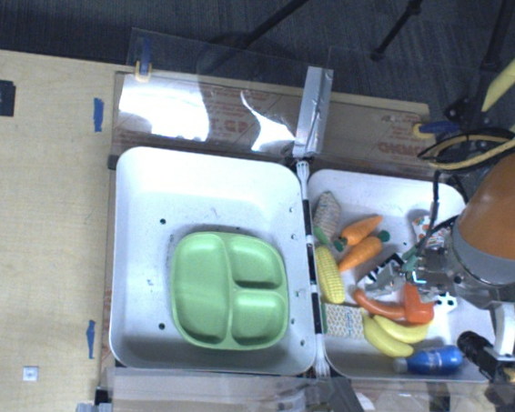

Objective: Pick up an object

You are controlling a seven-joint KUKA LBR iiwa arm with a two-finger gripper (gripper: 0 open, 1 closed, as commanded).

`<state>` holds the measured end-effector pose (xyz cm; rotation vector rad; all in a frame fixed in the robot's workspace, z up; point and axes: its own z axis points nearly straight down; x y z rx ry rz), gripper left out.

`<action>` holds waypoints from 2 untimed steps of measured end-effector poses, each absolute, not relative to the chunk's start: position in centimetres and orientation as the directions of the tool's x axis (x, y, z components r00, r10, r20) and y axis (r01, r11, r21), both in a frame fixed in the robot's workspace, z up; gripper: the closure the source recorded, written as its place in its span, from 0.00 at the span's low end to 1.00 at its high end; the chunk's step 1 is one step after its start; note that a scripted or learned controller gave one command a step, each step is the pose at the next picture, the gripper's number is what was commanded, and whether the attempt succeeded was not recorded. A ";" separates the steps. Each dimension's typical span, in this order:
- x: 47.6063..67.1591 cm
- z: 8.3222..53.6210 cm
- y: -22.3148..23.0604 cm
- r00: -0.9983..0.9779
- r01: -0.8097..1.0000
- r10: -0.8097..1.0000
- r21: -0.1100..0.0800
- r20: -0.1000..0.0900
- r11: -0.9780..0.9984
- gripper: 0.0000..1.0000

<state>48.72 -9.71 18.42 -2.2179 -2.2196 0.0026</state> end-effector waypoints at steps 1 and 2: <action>53.3 18.5 -8.5 -0.265 0.964 0.964 0.003 -0.002 0.265 0.00; 56.6 11.6 -9.7 -0.307 0.951 0.952 0.024 -0.014 0.307 0.00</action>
